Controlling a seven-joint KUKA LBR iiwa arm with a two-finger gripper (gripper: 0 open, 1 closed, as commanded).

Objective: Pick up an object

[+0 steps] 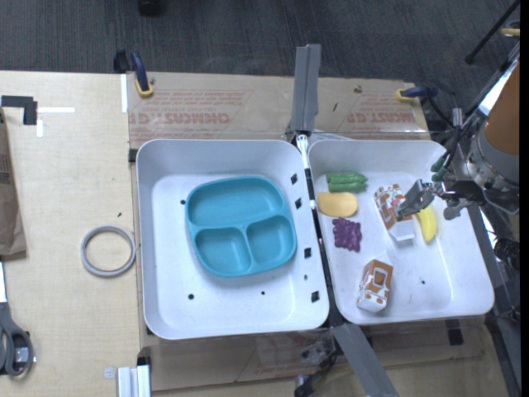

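Observation:
The right white bin (463, 296) holds several small items. A green pepper (345, 180) lies near its back, with a yellow rounded piece (337, 203) just in front of it. Purple grapes (347, 234) sit below those, and a small orange-and-white carton (374, 286) stands near the front. A red-and-white packet (387, 205), a small white block (402, 232) and a yellow banana (427, 225) lie close together at mid-right. My gripper (413, 200) reaches in from the right, right over the packet's right edge and just above the white block. Nothing is visibly lifted.
The left white bin (157, 288) holds a teal three-compartment plate (241, 224). A grey divider post (306, 89) stands between the bins at the back. A tape ring (108, 250) and scissors (12, 346) lie on the bench to the left.

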